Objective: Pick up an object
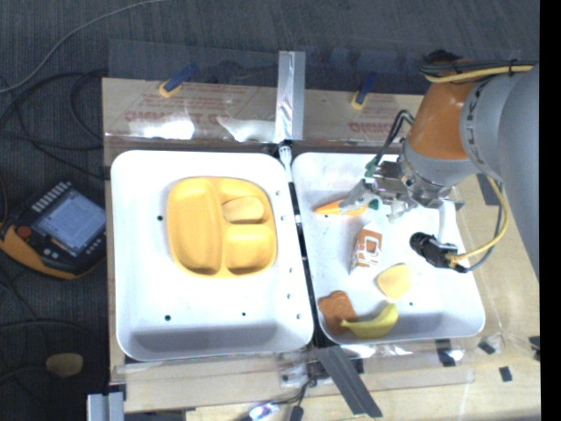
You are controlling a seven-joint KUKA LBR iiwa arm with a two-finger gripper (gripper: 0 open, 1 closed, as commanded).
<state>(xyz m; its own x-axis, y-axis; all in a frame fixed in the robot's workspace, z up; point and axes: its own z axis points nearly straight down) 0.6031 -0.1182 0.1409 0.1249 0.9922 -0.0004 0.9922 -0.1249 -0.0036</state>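
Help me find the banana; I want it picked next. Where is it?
The banana lies in the right bin near its front edge, touching a brown piece on its left, below a pale yellow wedge.

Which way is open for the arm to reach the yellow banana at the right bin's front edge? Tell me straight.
Probably from above. The yellow curved banana lies uncovered near the front wall of the right white bin, with a brown lump touching its left end. The end effector sits farther back; nothing stands between.

A small orange carrot (330, 206) lies flat, right beside the gripper (366, 202), on its left.
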